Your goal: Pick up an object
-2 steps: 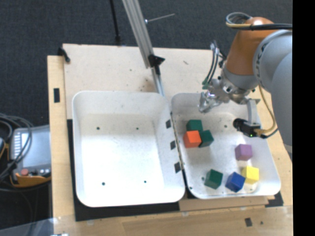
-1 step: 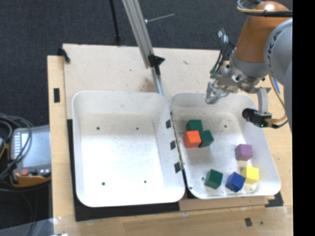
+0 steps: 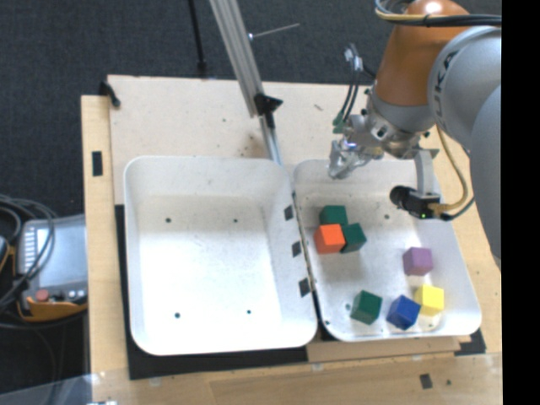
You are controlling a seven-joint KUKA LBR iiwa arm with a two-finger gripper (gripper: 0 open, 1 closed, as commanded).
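Note:
My gripper point(image 3: 342, 164) hangs over the far left corner of the right bin point(image 3: 456, 260), above and behind the blocks. Nothing shows between its fingers. An orange block point(image 3: 330, 238) sits near the bin's left wall, touching a dark green block point(image 3: 333, 216) behind it and another green block point(image 3: 353, 238) to its right. A purple block point(image 3: 418, 261) lies toward the right. Along the front edge sit a green block point(image 3: 366, 307), a blue block point(image 3: 403, 311) and a yellow block point(image 3: 430, 299).
The left bin point(image 3: 211, 251) lies beside the right one. A slanted metal pole point(image 3: 240, 53) rises from between the bins' far edges. A black clip with a cable point(image 3: 413, 201) hangs off the arm over the right bin. A control pendant point(image 3: 42, 268) lies off the bench's left.

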